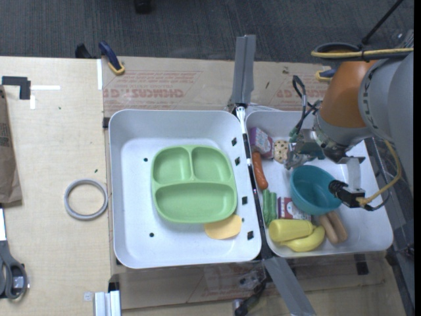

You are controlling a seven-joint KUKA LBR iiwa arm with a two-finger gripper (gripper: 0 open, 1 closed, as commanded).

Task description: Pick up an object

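Camera view has the gripper [299, 155] low at the right bin's [378, 239] back edge beside the blue bowl [314, 188], finger state unclear, nothing visibly lifted yet.

A green divided plate [194, 183] lies in the left bin [125, 196]; the gripper [301, 151] hangs above a teal bowl [314, 189] in the right bin [375, 232].

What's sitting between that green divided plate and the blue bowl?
In the camera view, between the green plate and the blue bowl come the bins' meeting walls, then an orange carrot and green beans.
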